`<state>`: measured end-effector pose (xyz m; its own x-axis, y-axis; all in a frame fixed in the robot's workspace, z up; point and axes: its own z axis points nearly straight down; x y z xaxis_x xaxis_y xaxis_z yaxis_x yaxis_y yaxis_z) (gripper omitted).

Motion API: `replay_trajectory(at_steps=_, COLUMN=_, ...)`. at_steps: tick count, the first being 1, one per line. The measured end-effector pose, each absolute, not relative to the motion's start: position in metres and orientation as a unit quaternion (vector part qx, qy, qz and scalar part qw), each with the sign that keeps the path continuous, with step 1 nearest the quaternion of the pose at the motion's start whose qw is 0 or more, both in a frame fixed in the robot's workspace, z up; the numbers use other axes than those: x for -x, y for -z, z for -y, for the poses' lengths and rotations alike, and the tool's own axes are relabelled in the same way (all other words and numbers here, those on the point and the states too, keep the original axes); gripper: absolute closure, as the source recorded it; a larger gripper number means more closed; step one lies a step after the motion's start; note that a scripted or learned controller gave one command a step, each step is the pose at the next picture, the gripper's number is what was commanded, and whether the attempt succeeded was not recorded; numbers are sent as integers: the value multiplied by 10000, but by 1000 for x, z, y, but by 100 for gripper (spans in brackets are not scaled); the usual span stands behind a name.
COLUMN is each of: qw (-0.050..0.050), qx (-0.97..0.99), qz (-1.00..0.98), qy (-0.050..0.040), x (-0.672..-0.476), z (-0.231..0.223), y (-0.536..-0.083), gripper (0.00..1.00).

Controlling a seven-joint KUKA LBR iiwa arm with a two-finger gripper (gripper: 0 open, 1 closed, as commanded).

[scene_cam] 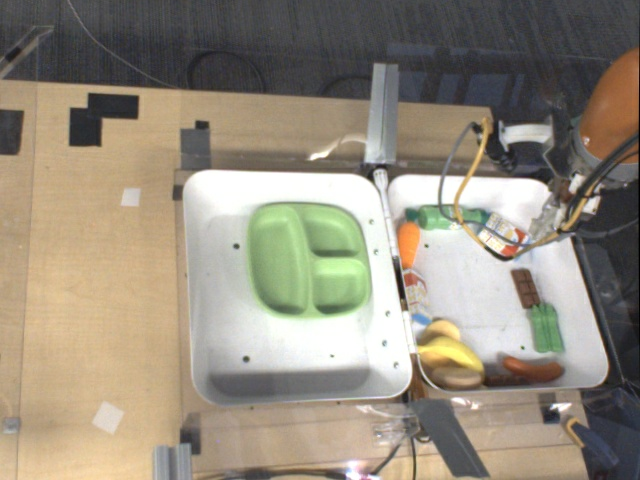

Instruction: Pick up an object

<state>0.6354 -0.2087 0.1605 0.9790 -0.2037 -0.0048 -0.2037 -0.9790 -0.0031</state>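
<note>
Whether the gripper (551,216) is open or closed cannot be told, as its tip is seen only as a small pale shape among looping cables; nothing can be made out in its grasp. It is held low over the upper right part of the right bin (590,318), near the far wall, on the arm (612,108) that reaches in from the right. A small red-and-white packet (503,234) is seen just beside it to the left. Further left, a green marker-like object (440,217) and a toy carrot (408,243) are found. A brown bar (525,286) and a green ridged block (546,328) lie nearer, with a sausage (530,370) and bananas (448,346) along the near wall. A green divided plate (305,258) is seen in the left bin (215,368).
</note>
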Motion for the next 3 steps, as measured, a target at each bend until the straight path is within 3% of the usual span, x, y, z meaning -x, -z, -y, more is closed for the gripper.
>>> replay_trajectory(at_steps=1, qw=26, qx=9882, qz=-1532, qy=22, x=-671, z=167, y=-222, gripper=100)
replay_trajectory(at_steps=2, qw=22, qx=9950, qz=-1001, qy=-25, x=-652, z=206, y=-134, gripper=100)
replay_trajectory(at_steps=3, qw=15, qx=9952, qz=-980, qy=35, x=-671, z=177, y=-212, gripper=100)
